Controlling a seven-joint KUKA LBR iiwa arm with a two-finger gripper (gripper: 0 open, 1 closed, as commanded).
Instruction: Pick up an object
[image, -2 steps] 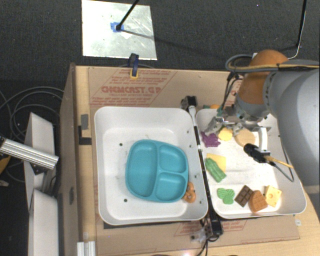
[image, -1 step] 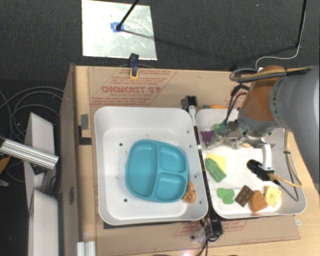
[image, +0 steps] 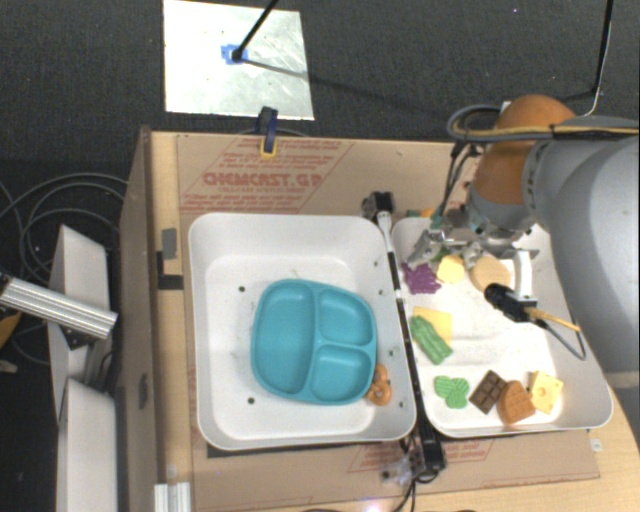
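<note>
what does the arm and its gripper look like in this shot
The arm is a thick, rounded, light grey body with an orange band above the wrist. Thin black cables loop beside the band. The gripper is a darker grey metal assembly with small silvery parts, much narrower than the arm.

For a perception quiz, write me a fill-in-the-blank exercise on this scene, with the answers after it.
1. The blue plate lies in the ____ bin.
2. The plate has ____ compartments.
3. The gripper is over the ____ bin.
4. The grapes are ____ in colour.

Answers: left; three; right; purple
</note>
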